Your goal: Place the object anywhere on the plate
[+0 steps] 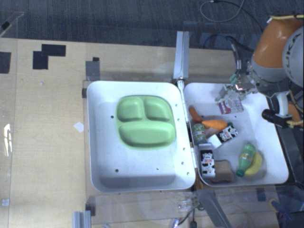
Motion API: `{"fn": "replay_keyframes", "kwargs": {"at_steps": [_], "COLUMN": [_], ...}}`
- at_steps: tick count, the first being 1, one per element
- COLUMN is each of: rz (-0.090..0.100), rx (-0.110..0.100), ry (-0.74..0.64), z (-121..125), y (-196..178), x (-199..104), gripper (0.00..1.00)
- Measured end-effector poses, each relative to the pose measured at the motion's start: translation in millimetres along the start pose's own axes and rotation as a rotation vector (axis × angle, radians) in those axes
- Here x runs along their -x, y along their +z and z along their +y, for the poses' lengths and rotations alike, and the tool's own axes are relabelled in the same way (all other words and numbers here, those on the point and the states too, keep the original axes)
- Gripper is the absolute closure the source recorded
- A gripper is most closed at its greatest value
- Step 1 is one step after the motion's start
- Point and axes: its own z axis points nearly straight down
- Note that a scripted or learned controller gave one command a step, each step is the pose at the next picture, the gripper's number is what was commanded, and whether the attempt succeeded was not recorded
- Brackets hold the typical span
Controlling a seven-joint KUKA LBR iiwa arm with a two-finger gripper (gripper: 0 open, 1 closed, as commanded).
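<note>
1. While the arm reaches in from the right, the gripper (236, 85) hangs over the far part of the right bin (273, 127); how far its fingers are open, I cannot tell.
2. Just under it a clear packet w/ red label (230, 101) hangs or lies; held or not, cannot tell.
3. Green plate (145, 121), 3 compartments, sits in the left bin (102, 141), well apart to the gripper's left.
4. Nearer the camera than the gripper: carrot (214, 124), green bottle (245, 158), banana (257, 164), 2 cow-print cartons (207, 163).

Camera view: we look down at a slant from above the bench, at moderate distance. The left bin (95, 141) with its green plate (145, 121) sits mid-frame; the right bin (275, 170) lies just beside it.
</note>
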Motion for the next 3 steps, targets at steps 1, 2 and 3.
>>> {"fn": "replay_keyframes", "kwargs": {"at_steps": [1, 2, 3], "rz": [0.001, 0.002, 0.002], "rx": [-0.001, -0.001, -0.001], "ry": [-0.080, -0.194, -0.193], "z": [38.6, 54.9, 54.9], "y": [-18.5, -18.5, -18.6], "x": [-85.7, -183.1, -182.7], "gripper": [1.00, 1.00, 0.00]}}
